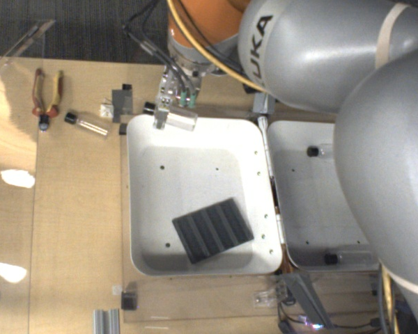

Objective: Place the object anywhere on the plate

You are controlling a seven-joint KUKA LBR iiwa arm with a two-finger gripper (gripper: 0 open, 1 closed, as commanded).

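Observation:
A dark grey ribbed plate [212, 229] lies flat in the left white bin [143, 207], toward its near right side. My gripper [171, 110] hangs over the bin's far left corner, well away from the plate. Just below it, at the bin's rim, is a small pale translucent piece [177, 121]. I cannot make out whether that piece is held or merely lies there. The arm's grey body and orange band fill the upper right.
The right bin [313, 200] is partly covered by the arm. On the wooden bench to the left lie red-handled pliers [47, 96], a small clear vial [88, 123] and a black bracket [123, 101]. A small black block [129, 300] sits near the front edge.

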